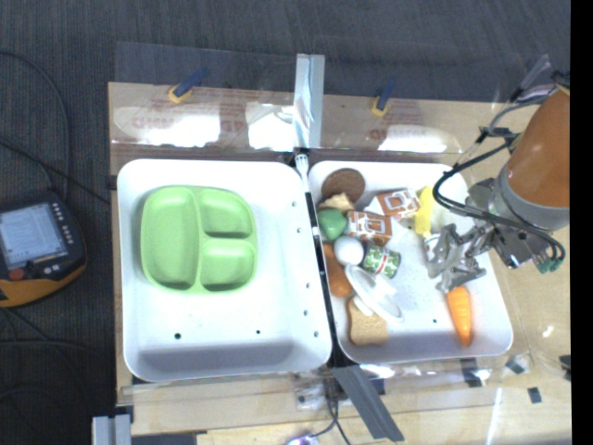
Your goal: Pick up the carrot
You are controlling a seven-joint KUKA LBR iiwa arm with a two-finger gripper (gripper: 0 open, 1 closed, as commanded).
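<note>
**Over the right bin, end effector above the carrot**

Over the right bin (500, 341) you see the grey arm reaching in from the right, its orange band near the frame edge. Your end effector (454, 260) hangs above the bin's right part, its metal fingers pointing toward the near side; you cannot tell from this slanted look whether they are spread or pressed together, and nothing shows between them.

Your carrot (460, 311) lies on the bin floor just beyond the fingertips, near the bin's near right corner, its length running roughly front to back. Whether the tips touch it is unclear.

To the carrot's left you find a cluster of play food: a green can (381, 260), a white egg (348, 250), a slice of bread (367, 325), a brown round piece (345, 183) at the far end, and a yellow item (424, 209) close to the arm.

Across the divider, the left bin (185, 341) holds a green compartment tray (197, 238). Both bins sit on the worktop (139, 109).
</note>
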